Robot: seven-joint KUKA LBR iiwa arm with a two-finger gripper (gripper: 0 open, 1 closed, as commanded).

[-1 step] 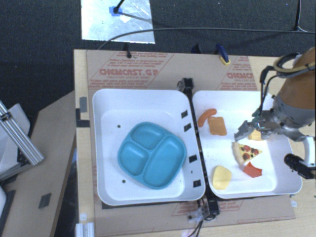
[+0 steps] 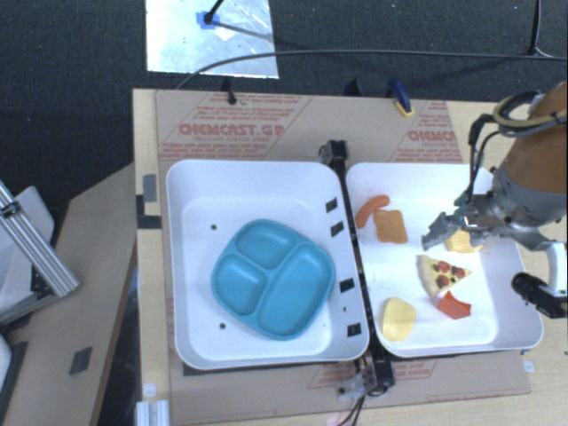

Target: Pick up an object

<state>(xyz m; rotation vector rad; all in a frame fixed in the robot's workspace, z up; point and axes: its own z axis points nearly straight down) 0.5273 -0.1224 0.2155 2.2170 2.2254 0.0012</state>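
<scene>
1. My gripper [image 2: 451,230] hangs low over the right bin [image 2: 506,340], near its right side, with my arm reaching in from the right.
2. Whether my gripper is apart or together I cannot tell; the dark tips blur into one shape from this angle.
3. A small pale yellow piece [image 2: 461,241] lies right under the tips, touching or nearly touching them. I cannot see it clamped between anything.
4. Just below that piece lies a pizza slice [image 2: 441,274], and a red piece [image 2: 454,305] touches the slice's lower corner.
5. A yellow lump [image 2: 398,318] sits near the bin's front, left of the red piece and apart from it.
6. Towards the back left of the same bin, a sausage [image 2: 372,209] lies tilted, with an orange block [image 2: 390,227] just beside it. Both are well to the left of my gripper.
7. Nothing lies between my gripper and the yellow piece; the pizza slice is the closest neighbour.
8. The left bin [image 2: 191,264] holds a blue divided plate [image 2: 273,279], well apart from my gripper.
9. The brown sheet [image 2: 240,127] under the bins bears red print, "CHEMCAST GP", seen once behind the left bin and again, partly cut off, behind the right one.
10. A foil square [image 2: 209,27] with a blue tag lies on the dark floor behind the bench.
</scene>
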